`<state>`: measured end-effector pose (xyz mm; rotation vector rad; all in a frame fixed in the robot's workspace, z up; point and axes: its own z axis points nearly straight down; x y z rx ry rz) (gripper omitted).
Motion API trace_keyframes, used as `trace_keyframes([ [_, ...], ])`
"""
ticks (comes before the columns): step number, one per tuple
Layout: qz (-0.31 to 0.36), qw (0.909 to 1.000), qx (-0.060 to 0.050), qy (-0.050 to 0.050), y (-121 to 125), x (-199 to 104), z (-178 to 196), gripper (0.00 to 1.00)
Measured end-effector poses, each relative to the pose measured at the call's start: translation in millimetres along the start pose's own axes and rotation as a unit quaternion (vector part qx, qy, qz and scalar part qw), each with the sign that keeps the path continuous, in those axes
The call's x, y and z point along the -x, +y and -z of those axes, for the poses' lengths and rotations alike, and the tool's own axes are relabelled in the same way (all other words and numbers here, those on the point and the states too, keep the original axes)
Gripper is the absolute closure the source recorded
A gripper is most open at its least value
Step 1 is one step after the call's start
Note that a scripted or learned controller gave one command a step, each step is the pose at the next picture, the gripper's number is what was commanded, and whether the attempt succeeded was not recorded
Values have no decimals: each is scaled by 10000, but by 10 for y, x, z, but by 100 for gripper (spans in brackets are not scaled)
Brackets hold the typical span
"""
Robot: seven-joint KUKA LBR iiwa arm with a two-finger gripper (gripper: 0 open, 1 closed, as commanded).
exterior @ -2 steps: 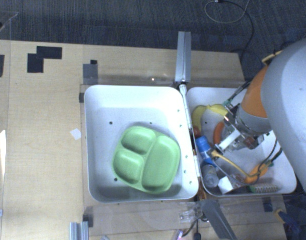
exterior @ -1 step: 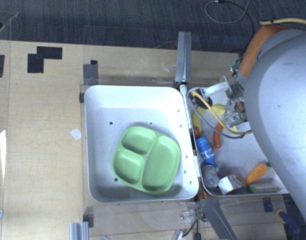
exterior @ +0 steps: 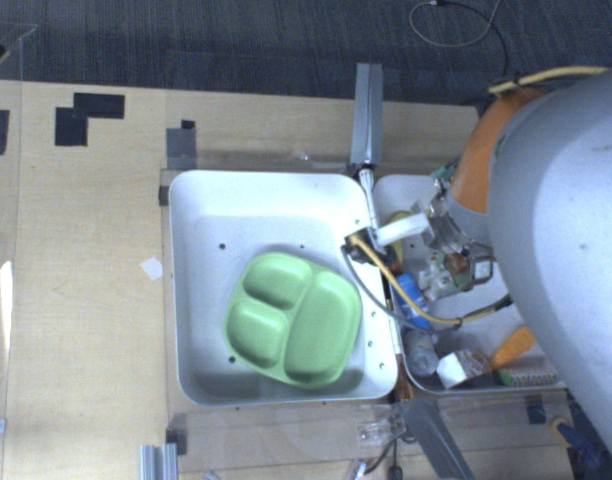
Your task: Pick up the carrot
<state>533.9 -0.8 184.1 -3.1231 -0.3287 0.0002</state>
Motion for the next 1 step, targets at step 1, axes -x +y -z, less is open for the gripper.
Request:
trace_keyframes([
  [1,233,9997,-1,5,-756,321,-1,100],
])
